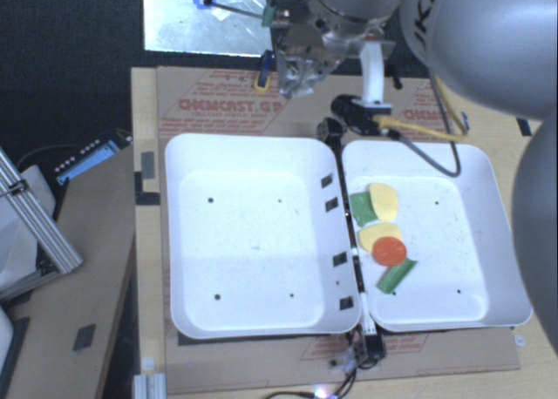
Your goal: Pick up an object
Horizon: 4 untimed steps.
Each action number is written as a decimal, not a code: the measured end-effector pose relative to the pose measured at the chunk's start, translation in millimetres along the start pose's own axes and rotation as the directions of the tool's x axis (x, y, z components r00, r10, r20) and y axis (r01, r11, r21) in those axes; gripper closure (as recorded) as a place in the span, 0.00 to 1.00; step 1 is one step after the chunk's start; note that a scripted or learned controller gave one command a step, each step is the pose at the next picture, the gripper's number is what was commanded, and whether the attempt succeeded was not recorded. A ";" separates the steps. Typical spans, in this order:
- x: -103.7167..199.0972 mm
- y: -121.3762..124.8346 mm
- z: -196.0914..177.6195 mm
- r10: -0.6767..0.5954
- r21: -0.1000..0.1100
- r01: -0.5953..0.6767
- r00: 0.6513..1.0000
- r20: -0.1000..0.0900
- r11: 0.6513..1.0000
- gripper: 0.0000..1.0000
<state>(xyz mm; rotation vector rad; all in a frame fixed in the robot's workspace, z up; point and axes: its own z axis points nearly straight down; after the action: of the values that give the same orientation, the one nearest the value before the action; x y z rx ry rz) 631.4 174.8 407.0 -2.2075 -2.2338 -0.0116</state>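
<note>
Several small objects lie at the left side of the right bin (488, 214): a green piece (361, 207), a yellow piece (384, 200), a second yellow piece (378, 235), a red-orange round piece (390, 252) and a green stick (396, 276). My gripper (299, 75) hangs high above the bench, over the cardboard behind the left bin (200, 214), well away from the objects. Nothing shows between its fingers.
The grey arm fills the upper right and overhangs the right bin's far side. A black cable and a yellow rod run behind the right bin. A metal frame stands at the left edge of the bench. Clips join the two bins along the middle.
</note>
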 end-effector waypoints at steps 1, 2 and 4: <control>54.8 -37.1 -62.4 0.001 -0.002 -0.001 1.000 0.000 1.000 1.00; 63.4 -138.6 -134.4 0.002 -0.004 -0.002 1.000 -0.002 1.000 1.00; -257.4 -141.1 -121.1 0.026 0.001 -0.026 1.000 0.011 1.000 1.00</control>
<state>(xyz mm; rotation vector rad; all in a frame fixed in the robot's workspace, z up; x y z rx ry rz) 492.9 -84.9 526.0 -2.2407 -2.2100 0.0020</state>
